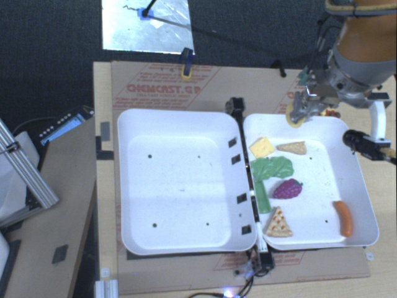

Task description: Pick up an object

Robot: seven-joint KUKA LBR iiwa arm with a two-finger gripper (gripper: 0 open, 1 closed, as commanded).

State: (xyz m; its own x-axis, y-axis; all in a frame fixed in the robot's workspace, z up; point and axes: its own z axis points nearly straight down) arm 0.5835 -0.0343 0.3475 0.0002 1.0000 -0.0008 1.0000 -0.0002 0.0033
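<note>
Yellow disc (296, 118) sits clamped in the claw (304, 109) above the right bin's (363, 194) far rim, so lift straight and slowly.

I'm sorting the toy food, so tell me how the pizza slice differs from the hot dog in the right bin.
The pizza slice is a flat triangle, tan with red spots; the hot dog is a rounded orange-red stick. The pizza slice lies by the bin's left wall near the front; the hot dog lies by its right wall. The pizza slice points toward the back; the hot dog runs front to back. Both lie loose in the right bin, apart from the other pieces.
</note>
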